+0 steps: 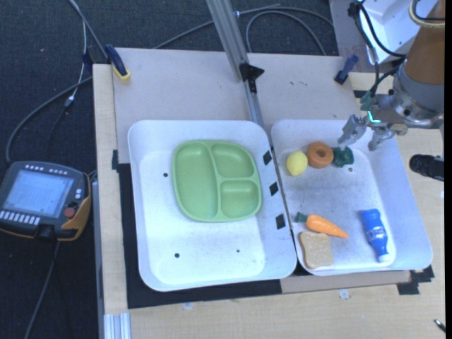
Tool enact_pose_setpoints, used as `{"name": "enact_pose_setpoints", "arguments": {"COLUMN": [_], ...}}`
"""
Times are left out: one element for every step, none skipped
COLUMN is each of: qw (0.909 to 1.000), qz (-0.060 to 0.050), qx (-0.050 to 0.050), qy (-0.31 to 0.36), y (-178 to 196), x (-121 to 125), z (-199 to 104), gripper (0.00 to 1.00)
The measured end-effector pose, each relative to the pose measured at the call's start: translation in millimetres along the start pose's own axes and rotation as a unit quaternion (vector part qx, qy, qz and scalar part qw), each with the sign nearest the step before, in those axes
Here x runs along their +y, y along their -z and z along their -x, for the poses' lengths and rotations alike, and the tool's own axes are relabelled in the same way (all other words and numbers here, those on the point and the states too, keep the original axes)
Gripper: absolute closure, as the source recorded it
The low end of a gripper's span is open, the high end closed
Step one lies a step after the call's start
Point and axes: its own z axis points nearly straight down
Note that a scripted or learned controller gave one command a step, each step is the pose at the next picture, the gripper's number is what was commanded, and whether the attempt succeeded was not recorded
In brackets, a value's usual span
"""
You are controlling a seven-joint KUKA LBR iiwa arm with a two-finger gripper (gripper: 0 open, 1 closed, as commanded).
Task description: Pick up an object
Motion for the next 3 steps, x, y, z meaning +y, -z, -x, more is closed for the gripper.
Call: {"name": "enact_pose_setpoints", "arguments": {"qw": [1.0,1.0,1.0], "qz": [0.002,-0.002,-0.002], "qx": [0.0,0.0,0.0], "qy": [0.0,0.0,0.0], "y": [1.4,-61.1,-121.2], "x": [0.7,-2.7,-7.8], "z": [0.0,-2.3,3.3], "gripper": [0.0,0.0,0.0]}}
